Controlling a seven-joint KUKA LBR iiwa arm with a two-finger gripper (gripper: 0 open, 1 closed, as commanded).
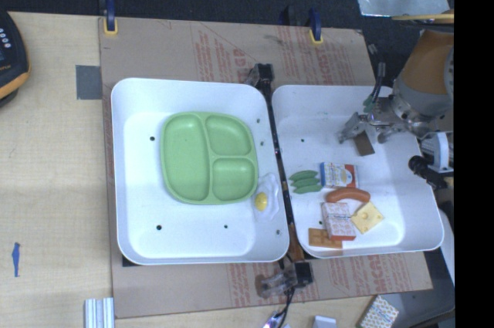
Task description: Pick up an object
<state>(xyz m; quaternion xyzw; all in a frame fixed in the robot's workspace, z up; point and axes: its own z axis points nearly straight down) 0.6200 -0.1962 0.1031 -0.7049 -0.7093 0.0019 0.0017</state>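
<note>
My gripper (353,140) hangs over the upper part of the right bin (417,238), its two fingers spread open with nothing between them. Below it, in the same bin, lies a cluster of toy food: a green pea pod (304,180), a small white and orange packet (337,175), a reddish sausage (347,196), a yellow cheese wedge (367,218), a pinkish cracker pack (337,222) and a brown biscuit (322,239). The gripper is apart from all of them, about a hand's width above the packet.
The left bin (139,234) holds a green divided plate (208,157) and a small yellow piece (262,201) by its right wall. The wall between the bins (275,157) runs just left of the pea pod. The arm's orange band (426,68) is at the right edge.
</note>
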